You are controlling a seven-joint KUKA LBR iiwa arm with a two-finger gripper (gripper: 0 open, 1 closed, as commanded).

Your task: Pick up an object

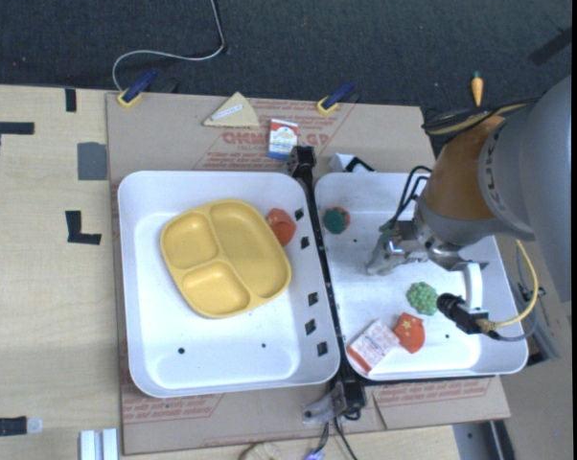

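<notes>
Metal end effector [382, 260] low in the right white bin [365, 192], grip state unclear, knobbly green broccoli [422, 298] nearby, glossy yellow three-compartment plate [225, 257] in the left bin [140, 286]

Left bin [145, 353]: yellow three-compartment tray [225, 257], tilted; a red-orange object [282, 225] just beside its upper right corner. Right bin [499, 357]: pincer [386, 260] low over the floor, nothing between its fingers. Green ball [336, 220] near the divider. Broccoli-like green piece [422, 298], red piece [410, 333] and a small white-red packet [371, 346] toward the near edge.
</notes>
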